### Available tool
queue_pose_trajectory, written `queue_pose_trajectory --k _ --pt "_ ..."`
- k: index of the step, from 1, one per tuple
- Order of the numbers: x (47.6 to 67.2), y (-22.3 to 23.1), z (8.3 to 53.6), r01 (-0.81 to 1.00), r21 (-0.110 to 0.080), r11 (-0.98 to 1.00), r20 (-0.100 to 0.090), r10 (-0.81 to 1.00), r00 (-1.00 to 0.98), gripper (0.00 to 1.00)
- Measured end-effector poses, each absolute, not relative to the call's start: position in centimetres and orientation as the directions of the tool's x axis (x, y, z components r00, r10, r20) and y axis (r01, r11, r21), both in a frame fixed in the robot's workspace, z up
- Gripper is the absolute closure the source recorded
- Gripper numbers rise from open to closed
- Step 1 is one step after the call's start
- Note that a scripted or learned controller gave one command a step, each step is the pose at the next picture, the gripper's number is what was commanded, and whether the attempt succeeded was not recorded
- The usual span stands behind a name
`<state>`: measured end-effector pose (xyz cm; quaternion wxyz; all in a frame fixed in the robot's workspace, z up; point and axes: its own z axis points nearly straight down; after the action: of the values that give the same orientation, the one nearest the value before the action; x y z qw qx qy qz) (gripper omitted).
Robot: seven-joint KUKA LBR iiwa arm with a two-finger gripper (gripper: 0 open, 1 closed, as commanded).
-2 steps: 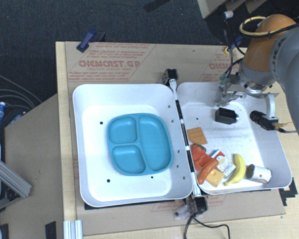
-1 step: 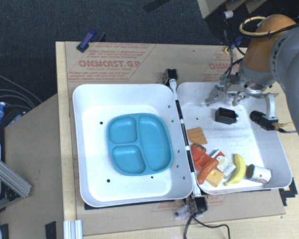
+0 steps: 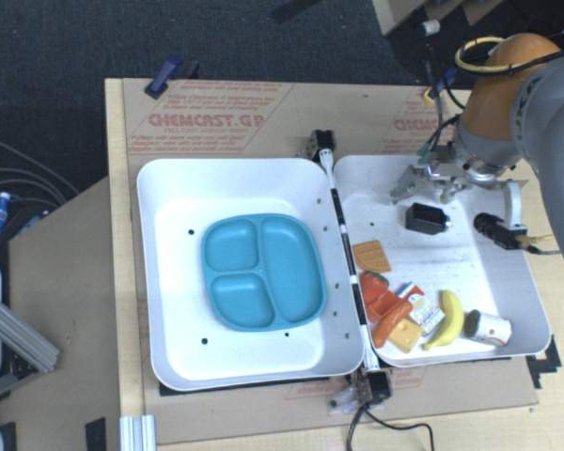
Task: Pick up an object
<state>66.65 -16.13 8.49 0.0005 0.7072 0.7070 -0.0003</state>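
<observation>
I am watching the gripper [image 3: 429, 188] hovering over the right bin [image 3: 536, 294], just above a black block [image 3: 426, 219]. I cannot tell its grip state; nothing is showing between them.

The bench board [image 3: 216, 111] reads "CHEMCAST G P".

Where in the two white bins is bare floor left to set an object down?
In the left bin, bare floor rings the blue divided plate, widest along the far wall. In the right bin, the middle is free, between the gripper and the banana. Its near corner is crowded with banana, red pieces and cracker.
</observation>
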Motion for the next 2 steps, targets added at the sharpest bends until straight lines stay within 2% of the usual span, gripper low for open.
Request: queue_pose_trajectory --k 1,2 --pt "66.75 -16.08 9.57 1.000 0.003 0.001 -0.003 1.000 -0.001 1.00" --pt "66.74 -16.08 9.56 1.000 0.003 0.001 -0.003 1.000 -0.001 0.00"
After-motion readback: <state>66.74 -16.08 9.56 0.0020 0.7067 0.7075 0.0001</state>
